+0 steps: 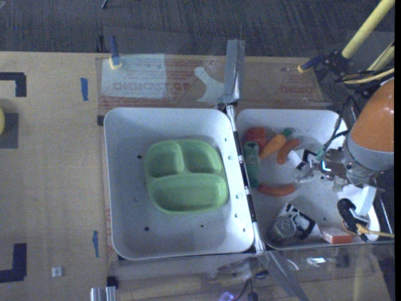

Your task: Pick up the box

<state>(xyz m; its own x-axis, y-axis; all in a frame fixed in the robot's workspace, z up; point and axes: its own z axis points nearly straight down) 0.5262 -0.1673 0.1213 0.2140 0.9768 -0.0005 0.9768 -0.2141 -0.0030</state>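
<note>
**Arm over the right bin, box near the front edge**

There are two white bins on the bench. The left bin (119, 187) has one thing in it: a green tray (185, 175) with three compartments, lying about in the middle, with free white floor on all four sides.

The right bin (301, 119) is much more full. Along its left wall stands one green bottle-like item (251, 157), and behind it one red item (255, 134). Next to these I count three orange-red long pieces, like carrots or sausages: one (273, 145) slanted, one (288, 150) just beside it, and one (276, 190) lying flat lower down. Near the front edge is one black and white round object (290, 223). The box (337, 236), small and orange-white, lies flat at the front edge of this bin, just beside the round object and close to the front right corner. There is little room between it and the front wall.

The gripper (311, 168) is above the middle of the right bin, near the carrot pieces and well apart from the box. If its fingers are spread or pressed together, I cannot tell; nothing is seen between them.
</note>
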